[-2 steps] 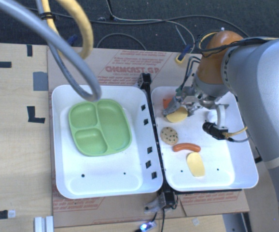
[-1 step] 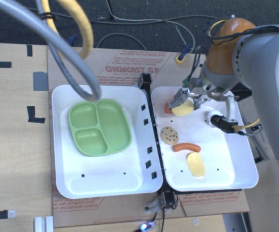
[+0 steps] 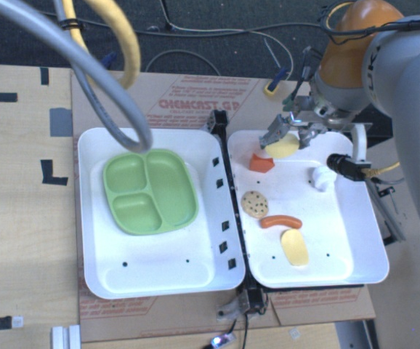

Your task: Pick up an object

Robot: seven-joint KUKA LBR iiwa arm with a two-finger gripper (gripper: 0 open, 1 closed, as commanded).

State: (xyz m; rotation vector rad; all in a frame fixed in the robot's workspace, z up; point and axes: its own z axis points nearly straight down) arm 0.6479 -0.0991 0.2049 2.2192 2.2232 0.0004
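The end effector [image 3: 291,131] hangs over the twelve o'clock edge of the right bin [image 3: 355,264], its two fingers spread apart. A pale yellow piece [image 3: 283,149] lies just below and between them, but whether they touch it cannot be told, so no hold can be claimed.

That yellow piece sits in the right bin toward twelve o'clock, touching or just beside an orange wedge [image 3: 261,163] at its eight o'clock. It looks like a small plastic toy food: probably light, stiff and smooth, so likely to slip or skate away if pinched off-centre. Its long axis seems to run roughly from eight to two o'clock; a grip across the short width, near the middle, looks safest.

Other candidates in the same bin: a cookie [image 3: 254,204] near the centre, a sausage [image 3: 280,222] lying nine to three, a yellow slab [image 3: 294,247] running about eleven to five, and a small white lump [image 3: 321,178] toward three o'clock. The left bin [image 3: 94,195] carries a green divided tray [image 3: 150,190].
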